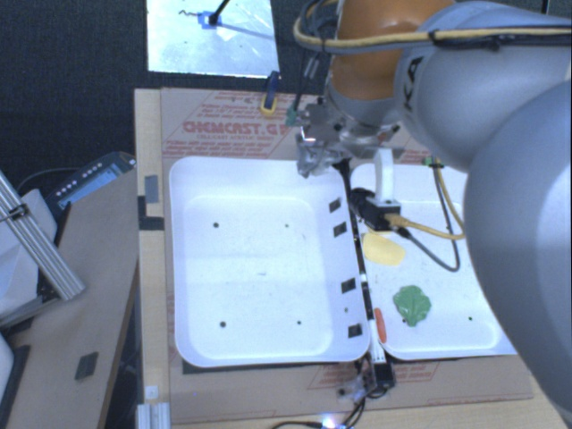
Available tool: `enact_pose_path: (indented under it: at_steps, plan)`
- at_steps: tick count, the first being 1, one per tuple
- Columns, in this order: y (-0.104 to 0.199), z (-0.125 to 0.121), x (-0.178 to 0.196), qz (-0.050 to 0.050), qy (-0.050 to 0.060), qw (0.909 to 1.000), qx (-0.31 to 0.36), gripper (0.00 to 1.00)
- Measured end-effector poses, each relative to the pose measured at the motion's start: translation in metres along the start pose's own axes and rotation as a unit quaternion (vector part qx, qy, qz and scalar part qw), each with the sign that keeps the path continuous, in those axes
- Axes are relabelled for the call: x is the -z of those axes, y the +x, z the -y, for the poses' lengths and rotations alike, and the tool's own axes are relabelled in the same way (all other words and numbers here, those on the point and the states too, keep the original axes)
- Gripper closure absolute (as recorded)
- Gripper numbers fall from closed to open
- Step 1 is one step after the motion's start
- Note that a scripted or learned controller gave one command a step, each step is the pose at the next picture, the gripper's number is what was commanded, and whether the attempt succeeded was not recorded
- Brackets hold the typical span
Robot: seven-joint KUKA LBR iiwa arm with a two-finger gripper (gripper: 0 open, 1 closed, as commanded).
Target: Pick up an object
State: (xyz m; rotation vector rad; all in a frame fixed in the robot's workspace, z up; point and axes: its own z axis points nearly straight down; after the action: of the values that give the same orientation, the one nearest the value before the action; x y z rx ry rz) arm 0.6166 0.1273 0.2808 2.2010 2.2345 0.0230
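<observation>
closest to me, down at the near edge, an orange piece [381, 325] lies in the right bin [465, 338], a slim stick with its long axis running near to far, tucked just beside the divider between the bins. a little farther in and to its right sits a green lumpy object [412, 304], and beyond that a flat yellow object [385, 251], its longer side angled left-far to right-near. left bin [197, 266] shows bare white floor. gripper [315, 161] hangs over the far rim where the two bins meet, well apart from all three pieces; i cannot tell its state from here.
</observation>
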Motion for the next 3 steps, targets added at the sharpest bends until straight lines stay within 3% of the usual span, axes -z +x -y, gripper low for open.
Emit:
enact_pose_path:
  at_steps: [1,2,3]
  plan:
    - [0.084,-0.001,0.054,0.0,0.003,1.0,-0.001,1.0]
    - [0.087,0.019,0.17,0.001,0.001,1.0,-0.004,1.0]
    - [0.11,0.053,0.212,0.001,0.004,1.0,-0.004,1.0]
